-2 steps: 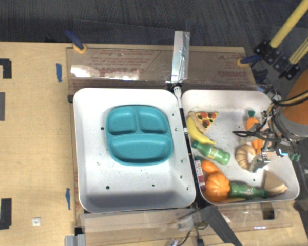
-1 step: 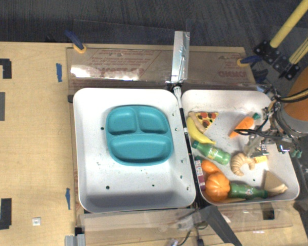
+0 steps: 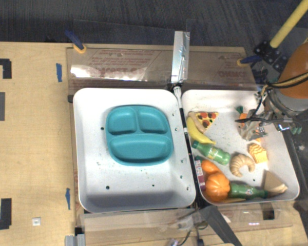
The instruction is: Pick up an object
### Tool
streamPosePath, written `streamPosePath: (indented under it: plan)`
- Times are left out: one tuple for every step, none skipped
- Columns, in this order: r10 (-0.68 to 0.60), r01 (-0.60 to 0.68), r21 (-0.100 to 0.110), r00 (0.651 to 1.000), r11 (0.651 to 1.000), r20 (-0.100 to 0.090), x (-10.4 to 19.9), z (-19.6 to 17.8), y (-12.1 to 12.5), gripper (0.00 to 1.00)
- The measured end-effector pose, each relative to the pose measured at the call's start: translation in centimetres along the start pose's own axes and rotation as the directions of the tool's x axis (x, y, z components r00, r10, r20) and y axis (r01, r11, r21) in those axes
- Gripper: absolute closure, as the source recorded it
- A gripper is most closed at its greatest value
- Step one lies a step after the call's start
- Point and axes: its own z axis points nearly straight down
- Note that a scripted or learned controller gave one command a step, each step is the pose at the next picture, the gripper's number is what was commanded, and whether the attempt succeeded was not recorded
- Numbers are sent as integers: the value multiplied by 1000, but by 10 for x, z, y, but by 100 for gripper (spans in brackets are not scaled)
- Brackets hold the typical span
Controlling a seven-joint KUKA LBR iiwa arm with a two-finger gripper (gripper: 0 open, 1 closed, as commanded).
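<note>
The right bin holds several toy foods. A pizza slice and a yellow banana lie at its left. Below them are a green bottle, an orange and a small pumpkin. A croissant and a yellow waffle-like piece sit mid-bin. A green vegetable and a tan wedge lie near the front edge. My gripper hangs low in the bin's upper right part, just above the waffle-like piece, with a small orange item beside it.
The left bin holds a teal divided plate. The arm's orange band and grey wrist sit over the right bin's far right corner. A yellow rod slants at the top right. Brown cardboard covers the bench to the left.
</note>
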Motion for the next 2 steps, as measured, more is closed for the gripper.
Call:
streamPosePath:
  plan:
    - [113,-113,-2,994,994,3,-58,1,25,100]
    - [238,-239,2,971,971,16,-59,-180,68,100]
